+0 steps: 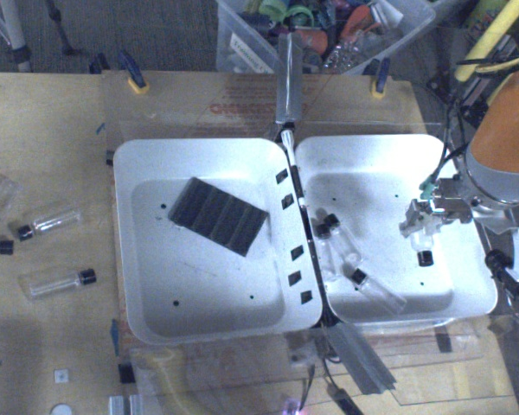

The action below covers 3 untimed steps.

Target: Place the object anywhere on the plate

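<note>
Gripper, finger state indiscernible, above the right bin. Clear vials with black caps lie by its left wall; outlines faint. Dark ribbed plate rests tilted in the left bin.

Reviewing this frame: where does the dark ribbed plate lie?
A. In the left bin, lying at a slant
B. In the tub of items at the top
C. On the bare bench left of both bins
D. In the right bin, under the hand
A: the dark ribbed plate lies flat on the floor of the left bin, turned at a slant to its walls, while the hand is over the right bin.
</note>
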Motion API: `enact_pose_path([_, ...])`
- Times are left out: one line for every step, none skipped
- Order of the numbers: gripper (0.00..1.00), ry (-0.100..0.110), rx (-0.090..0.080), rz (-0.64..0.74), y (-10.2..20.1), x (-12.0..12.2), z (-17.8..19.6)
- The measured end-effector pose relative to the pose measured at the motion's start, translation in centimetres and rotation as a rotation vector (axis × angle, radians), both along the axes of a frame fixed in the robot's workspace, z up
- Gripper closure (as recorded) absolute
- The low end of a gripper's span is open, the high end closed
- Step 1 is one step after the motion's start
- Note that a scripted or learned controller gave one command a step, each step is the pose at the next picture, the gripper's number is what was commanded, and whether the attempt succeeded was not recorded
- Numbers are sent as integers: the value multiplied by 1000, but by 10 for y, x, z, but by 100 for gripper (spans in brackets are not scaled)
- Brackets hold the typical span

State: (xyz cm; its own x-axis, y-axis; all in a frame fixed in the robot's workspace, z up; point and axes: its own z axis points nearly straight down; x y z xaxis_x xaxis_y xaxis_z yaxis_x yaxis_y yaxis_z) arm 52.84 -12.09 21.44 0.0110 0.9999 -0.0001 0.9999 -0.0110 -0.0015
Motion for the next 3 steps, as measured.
enact_pose_path([100, -1, 1, 367, 64, 36, -24])
enact_pose_path([100, -4, -1, 156, 171, 124, -30])
enact_pose_path([100, 0, -1, 73, 259, 137, -106])
